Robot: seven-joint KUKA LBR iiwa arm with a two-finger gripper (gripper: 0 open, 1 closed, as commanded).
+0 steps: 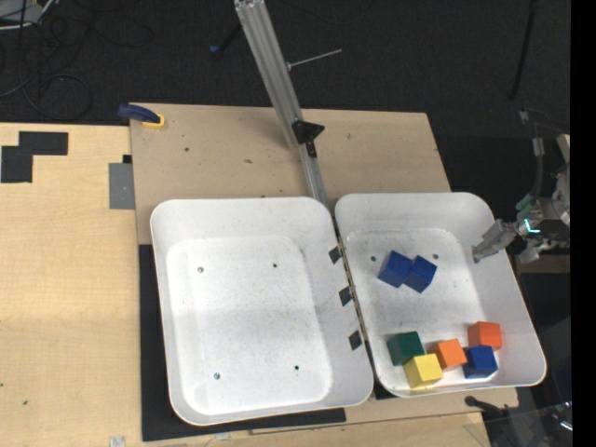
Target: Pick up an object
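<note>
While fingers [491, 241] hover at bin rim — grip state unclear — blue blocks [407, 271] lie apart, leftward

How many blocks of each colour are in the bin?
Blue: 3
Orange: 2
Green: 1
Yellow: 1
Total: 7, all in the right bin.

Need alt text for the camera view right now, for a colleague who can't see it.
The gripper hovers at the right bin's right rim, holding nothing. Inside lie two touching blue blocks mid-bin and a front cluster: green, yellow, two orange, one blue.
</note>
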